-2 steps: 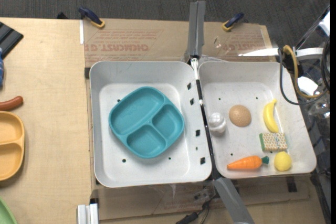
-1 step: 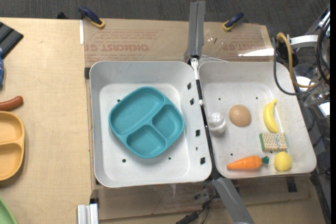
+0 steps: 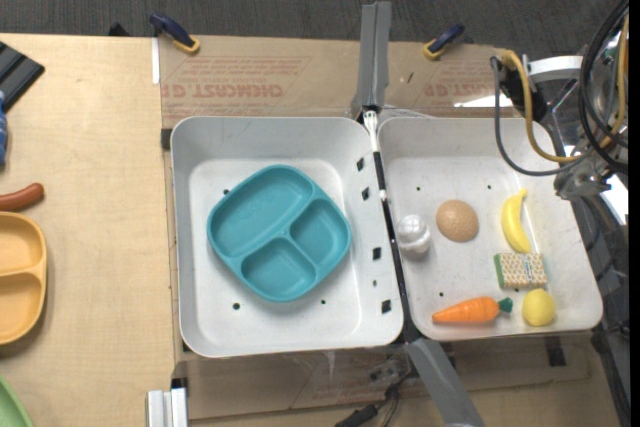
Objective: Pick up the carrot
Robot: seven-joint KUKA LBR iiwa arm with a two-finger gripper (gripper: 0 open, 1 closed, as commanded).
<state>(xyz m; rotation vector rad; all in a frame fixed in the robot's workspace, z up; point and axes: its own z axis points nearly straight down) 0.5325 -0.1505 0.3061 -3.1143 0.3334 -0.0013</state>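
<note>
The orange carrot (image 3: 466, 312) lies flat near the front edge of the right bin (image 3: 440, 155), its green tip pointing right toward a yellow lemon (image 3: 538, 307). The arm's grey end with the gripper (image 3: 583, 179) hangs at the right bin's right rim, under looping black and yellow cables. It is well above and to the right of the carrot and touches nothing in the bin.
The right bin also holds a banana (image 3: 514, 221), a small patterned block (image 3: 521, 269), a brown egg-shaped thing (image 3: 457, 220) and a white lump (image 3: 412, 233). A teal divided plate (image 3: 279, 233) sits in the left bin (image 3: 190, 215). An orange plate (image 3: 18, 280) lies on the bench at far left.
</note>
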